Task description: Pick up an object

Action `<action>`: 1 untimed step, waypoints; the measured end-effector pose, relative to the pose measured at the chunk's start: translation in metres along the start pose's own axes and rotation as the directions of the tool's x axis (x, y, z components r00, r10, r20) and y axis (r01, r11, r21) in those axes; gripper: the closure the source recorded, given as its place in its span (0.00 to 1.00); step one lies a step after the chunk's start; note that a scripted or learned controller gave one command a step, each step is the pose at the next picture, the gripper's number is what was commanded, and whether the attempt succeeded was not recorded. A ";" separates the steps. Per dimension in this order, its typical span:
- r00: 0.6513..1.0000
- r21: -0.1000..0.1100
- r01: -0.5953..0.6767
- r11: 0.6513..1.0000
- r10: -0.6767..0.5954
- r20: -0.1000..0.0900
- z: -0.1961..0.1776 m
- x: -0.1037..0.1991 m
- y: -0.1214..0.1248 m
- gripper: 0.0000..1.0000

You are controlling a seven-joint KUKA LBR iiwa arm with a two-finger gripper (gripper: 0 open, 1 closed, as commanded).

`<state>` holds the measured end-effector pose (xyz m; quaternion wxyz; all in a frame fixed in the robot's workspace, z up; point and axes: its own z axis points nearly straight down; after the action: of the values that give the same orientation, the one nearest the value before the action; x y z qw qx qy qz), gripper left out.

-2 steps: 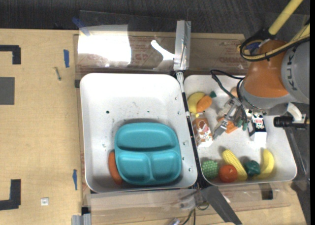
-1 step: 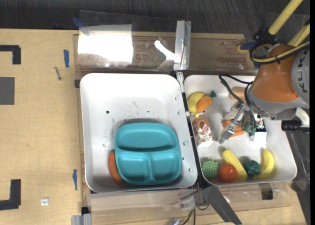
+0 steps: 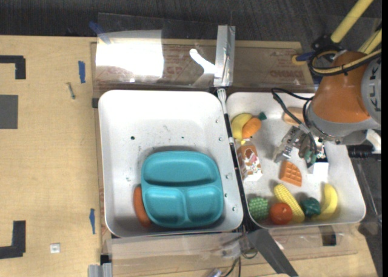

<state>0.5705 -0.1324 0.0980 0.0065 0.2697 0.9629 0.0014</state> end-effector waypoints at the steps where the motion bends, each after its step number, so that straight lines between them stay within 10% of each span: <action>1: 1.000 0.001 0.000 1.000 0.000 -0.001 0.001 0.000 0.000 0.00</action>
<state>0.5701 -0.1323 0.0973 0.0057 0.2697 0.9629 0.0013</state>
